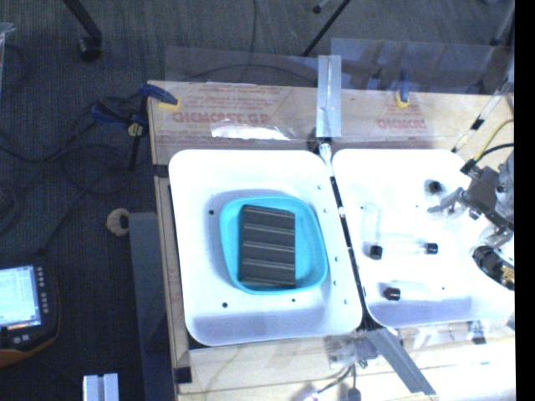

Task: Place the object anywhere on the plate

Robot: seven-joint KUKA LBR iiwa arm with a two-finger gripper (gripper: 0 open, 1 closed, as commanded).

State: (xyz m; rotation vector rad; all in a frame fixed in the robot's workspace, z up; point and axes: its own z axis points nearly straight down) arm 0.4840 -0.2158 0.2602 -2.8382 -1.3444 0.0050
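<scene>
In the left bin [192,224] on the worktop [251,107], a blue plate [313,257] sits near the middle, and a dark ribbed block [268,246] already lies flat on it, well inside the rim and slightly tilted against the bin's sides. The right bin [401,303] holds small clear tubes with dark caps [403,246], scattered and apart from one another. Over that bin's right side hangs the claw [458,199], at the end of the arm reaching in from the right; whether it is spread or closed I cannot tell, as its tips are too small and blurred, and nothing can be made out in its hold. The dark ribbed block is well apart from the claw, across the divider between the bins. Judging by this, the placing step looks done, with the arm clear of the plate. If so, the next move calls for little more than staying away from the plate so the block is not disturbed.
</scene>
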